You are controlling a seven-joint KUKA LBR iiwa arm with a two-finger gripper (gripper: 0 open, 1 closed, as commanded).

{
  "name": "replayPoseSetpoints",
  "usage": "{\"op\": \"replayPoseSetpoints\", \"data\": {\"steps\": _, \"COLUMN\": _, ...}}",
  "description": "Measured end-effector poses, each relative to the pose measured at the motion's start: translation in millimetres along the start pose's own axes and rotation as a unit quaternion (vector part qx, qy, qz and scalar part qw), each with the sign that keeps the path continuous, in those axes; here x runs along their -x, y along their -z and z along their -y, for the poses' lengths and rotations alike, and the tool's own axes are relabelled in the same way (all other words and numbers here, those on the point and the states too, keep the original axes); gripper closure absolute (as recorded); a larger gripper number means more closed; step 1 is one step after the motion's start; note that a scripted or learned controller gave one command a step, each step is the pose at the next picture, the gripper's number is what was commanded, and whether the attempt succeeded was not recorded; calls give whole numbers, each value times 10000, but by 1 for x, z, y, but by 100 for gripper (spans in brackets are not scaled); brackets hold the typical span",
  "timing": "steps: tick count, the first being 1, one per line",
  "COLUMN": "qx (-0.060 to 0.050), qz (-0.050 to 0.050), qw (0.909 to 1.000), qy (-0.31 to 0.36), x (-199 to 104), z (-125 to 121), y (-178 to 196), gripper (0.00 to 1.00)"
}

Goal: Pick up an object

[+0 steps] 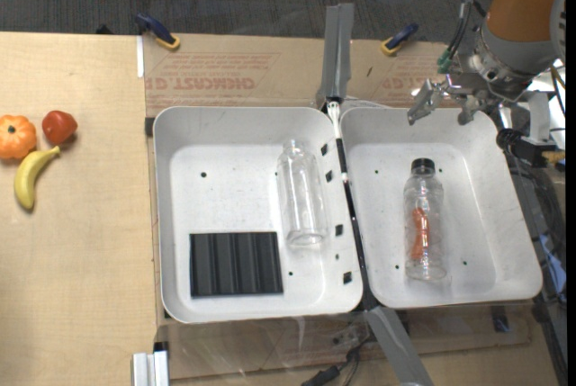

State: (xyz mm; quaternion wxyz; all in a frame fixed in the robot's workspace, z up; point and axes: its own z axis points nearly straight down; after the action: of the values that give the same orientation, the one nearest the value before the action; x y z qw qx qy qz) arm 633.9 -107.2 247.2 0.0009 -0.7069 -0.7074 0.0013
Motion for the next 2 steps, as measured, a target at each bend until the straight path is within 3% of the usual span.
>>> {"op": "replayPoseSetpoints", "data": {"steps": 1, "qx": 0, "qz": -5, "qw": 9944, "qy": 1054, "x": 30, "z": 48, "y": -154, "gripper": 0}}
{"op": "replayPoseSetpoints", "data": {"steps": 2, "qx": 4, "qz": -5, "qw": 9976, "qy": 690, "x": -6, "z": 125, "y": -156, "gripper": 0}}
